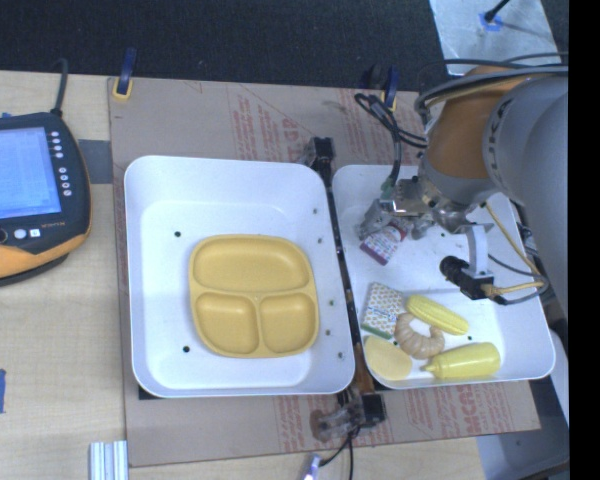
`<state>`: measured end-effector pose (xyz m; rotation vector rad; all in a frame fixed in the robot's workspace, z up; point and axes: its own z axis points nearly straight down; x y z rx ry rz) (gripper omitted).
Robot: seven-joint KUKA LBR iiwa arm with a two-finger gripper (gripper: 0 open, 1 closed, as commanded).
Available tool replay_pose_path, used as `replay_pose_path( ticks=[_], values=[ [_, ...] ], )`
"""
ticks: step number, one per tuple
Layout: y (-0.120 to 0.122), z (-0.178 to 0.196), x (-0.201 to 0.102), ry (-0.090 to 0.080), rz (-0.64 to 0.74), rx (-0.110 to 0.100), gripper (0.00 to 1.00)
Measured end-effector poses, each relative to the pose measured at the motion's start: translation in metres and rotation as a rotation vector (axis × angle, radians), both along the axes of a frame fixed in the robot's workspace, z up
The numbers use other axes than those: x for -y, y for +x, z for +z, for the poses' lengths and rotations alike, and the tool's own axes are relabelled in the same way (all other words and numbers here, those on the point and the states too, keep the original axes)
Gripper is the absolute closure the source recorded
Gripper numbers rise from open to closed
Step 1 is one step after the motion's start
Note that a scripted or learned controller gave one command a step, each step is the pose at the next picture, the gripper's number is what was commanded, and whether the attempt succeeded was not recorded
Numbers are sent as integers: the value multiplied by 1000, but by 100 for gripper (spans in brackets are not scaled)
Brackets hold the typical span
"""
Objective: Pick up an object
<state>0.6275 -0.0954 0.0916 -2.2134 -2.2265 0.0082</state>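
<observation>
Over the right bin the arm is reaching in from three o'clock, and its gripper is hanging low at about eleven o'clock of that bin. A small packet with a purplish face is lying just under the fingertips, touching or nearly so. How far the jaws are standing apart I cannot tell, because the wrist is covering them from above, and nothing is visibly being carried between them. I am judging the approach to be ending and the grasp itself to be the step in hand. The next move is calling for the fingers to straddle that packet squarely, close, and lift straight up, clear of the bin wall just beside it.

Counting from the largest: two white bins are sitting side by side, the left bin at nine o'clock of the right one. One yellow divided tray with three compartments is lying in the left bin's middle. One handheld pendant is resting at the bench's nine o'clock edge. Toward six o'clock of the right bin are clustering one yellow bottle-like piece, one corn cob, one tan knobbly piece, one pale yellow disc and one patterned card.
</observation>
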Motion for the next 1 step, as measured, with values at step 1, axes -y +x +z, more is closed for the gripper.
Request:
replay_pose_path(
  ticks=[1],
  values=[
    [0, 10, 1, -1, 1, -2, 100]
  ],
)
